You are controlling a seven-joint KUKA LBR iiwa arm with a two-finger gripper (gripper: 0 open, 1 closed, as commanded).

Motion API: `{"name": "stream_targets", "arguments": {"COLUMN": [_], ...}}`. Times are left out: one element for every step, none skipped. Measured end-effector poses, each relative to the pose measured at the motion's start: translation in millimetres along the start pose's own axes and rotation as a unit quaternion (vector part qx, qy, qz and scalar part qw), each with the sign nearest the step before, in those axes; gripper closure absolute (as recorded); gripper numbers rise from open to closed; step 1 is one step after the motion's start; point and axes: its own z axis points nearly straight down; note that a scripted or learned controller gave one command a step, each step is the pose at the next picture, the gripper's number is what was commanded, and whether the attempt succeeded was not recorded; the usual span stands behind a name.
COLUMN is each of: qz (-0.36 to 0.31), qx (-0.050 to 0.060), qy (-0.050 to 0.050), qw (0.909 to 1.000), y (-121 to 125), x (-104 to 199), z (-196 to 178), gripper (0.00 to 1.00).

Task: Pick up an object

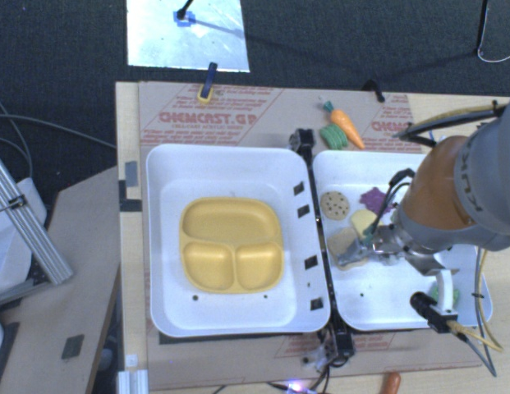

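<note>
A pale yellow block [362, 219] lies in the right bin [378, 310], near its left wall, with a round cookie [334, 204] and a purple piece [374, 197] just beside. The gripper [351, 255] sits low beside them; whether the jaws are clenched, I cannot tell. A yellow divided plate [232, 244] fills the left bin [168, 179].
</note>
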Motion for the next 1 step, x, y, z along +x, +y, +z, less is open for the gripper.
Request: {"name": "stream_targets", "arguments": {"qz": [-0.006], "qx": [-0.006], "qy": [-0.001], "qw": [1.0], "y": [52.3], "x": [8.8], "z": [-1.6], "gripper": [0.0]}}
